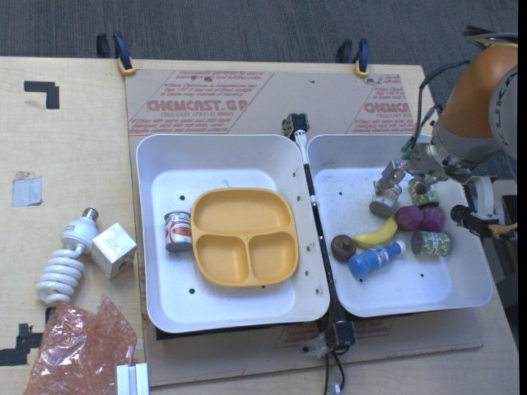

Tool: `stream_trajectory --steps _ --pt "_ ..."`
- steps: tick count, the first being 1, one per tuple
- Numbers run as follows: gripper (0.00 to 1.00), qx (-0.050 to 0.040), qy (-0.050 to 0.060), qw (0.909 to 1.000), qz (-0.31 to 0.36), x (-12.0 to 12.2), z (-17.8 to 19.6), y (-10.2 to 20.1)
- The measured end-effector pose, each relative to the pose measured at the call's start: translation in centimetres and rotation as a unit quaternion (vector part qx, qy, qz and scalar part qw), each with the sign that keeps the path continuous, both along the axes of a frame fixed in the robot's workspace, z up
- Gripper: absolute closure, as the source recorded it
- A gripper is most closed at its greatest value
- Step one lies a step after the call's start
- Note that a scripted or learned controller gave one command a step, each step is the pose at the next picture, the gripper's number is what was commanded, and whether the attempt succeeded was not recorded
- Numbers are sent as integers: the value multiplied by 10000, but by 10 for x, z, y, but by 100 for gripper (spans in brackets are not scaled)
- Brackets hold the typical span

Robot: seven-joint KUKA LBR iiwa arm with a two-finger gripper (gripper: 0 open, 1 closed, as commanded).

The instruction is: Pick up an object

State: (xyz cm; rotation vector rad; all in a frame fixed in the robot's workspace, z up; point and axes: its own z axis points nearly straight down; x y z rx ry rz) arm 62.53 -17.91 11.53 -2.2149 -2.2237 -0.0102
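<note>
Though the end effector (387, 189), grip unreadable, hovers at right of frame, the banana (377, 234) below looks light, smooth; grasp across its middle.

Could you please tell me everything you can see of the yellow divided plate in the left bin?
The yellow divided plate lies flat and right way up near the middle of the left bin. It looks like matte plastic, a rounded rectangle with a raised rim and three compartments: one long one across the far side and two smaller ones nearer the camera. Nothing lies in them. A small can lies against its left edge.
</note>
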Motion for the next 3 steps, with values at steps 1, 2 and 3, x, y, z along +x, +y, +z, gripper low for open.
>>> stream_trajectory --steps 1,2,3 --pt "0 -40 -7 10000 -23 -44 13 -26" --pt "0 -41 6 10000 -9 -10 45 -43" --pt "0 -37 12 10000 -22 -27 26 -43"
